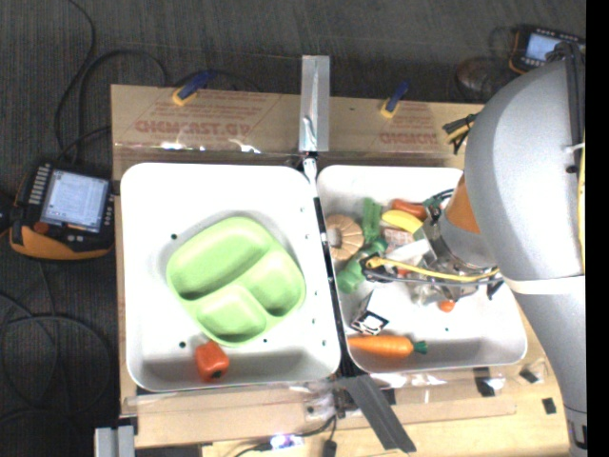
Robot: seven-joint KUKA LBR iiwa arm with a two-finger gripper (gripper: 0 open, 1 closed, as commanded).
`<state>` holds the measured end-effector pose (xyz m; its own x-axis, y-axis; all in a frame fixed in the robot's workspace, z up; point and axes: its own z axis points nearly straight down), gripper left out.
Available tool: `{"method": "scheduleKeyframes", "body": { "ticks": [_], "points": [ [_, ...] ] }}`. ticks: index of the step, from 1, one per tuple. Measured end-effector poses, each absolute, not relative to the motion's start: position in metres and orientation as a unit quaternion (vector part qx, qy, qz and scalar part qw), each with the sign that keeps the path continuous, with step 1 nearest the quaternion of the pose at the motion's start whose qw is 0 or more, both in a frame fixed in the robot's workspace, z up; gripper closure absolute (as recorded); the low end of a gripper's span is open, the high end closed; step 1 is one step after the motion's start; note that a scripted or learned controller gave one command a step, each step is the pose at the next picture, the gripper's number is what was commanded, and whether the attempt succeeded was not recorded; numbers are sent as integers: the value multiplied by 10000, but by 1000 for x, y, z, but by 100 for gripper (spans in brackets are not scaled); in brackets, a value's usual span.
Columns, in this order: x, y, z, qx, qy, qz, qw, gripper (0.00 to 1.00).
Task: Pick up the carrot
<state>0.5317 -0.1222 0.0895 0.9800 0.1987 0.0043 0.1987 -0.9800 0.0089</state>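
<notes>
Orange carrot [382, 347] with green top lies lengthwise near right bin's [495, 350] front wall; tool's grip: cannot tell.

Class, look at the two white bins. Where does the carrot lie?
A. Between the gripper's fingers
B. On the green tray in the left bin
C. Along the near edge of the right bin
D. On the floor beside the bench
C: the carrot lies flat along the near edge of the right bin, apart from the green tray in the left bin.
</notes>
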Motion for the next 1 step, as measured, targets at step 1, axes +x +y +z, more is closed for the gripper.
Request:
{"method": "scheduleKeyframes", "body": {
  "ticks": [1],
  "points": [
    [530,-122,97,9949,1009,-7,44,100]
  ]
}}
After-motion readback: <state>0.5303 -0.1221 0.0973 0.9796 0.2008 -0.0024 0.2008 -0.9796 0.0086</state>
